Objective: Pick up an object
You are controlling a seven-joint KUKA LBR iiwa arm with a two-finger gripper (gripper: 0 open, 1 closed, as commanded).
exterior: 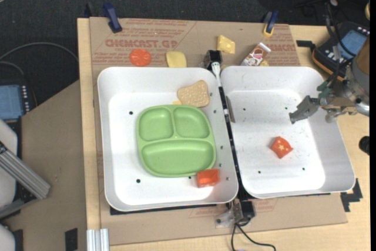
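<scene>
Dark carpet surrounds a pale wooden desk (59, 126) topped with a brown cardboard sheet (176, 35) printed in red lettering, and on that sheet sit two shallow white plastic bins side by side. At the sheet's twelve-o'clock edge, outside the bins, lie a round orange disc (140, 57), a pale yellow rounded block (175, 59), a yellow cheese-like wedge (225, 43) and a small red-and-white printed packet (256, 55), with two blue clamps (111, 17) gripping the edge. The left bin (114, 126) holds a green three-compartment plastic plate (175, 140) at its centre; a tan bread-shaped slice (194, 93) rests at the plate's one-o'clock rim, and a small orange-red block (207, 177) touches the plate at five o'clock. The right bin (258, 179) carries a small red-orange cube (281, 147) lying loose on the floor just below centre. Reaching in from three o'clock, the grey gripper (305, 109) hangs over the right bin's upper right part, at about one o'clock from the cube and apart from it. Whether the jaws are spread or pressed together cannot be told from this angle; nothing is seen between them.
</scene>
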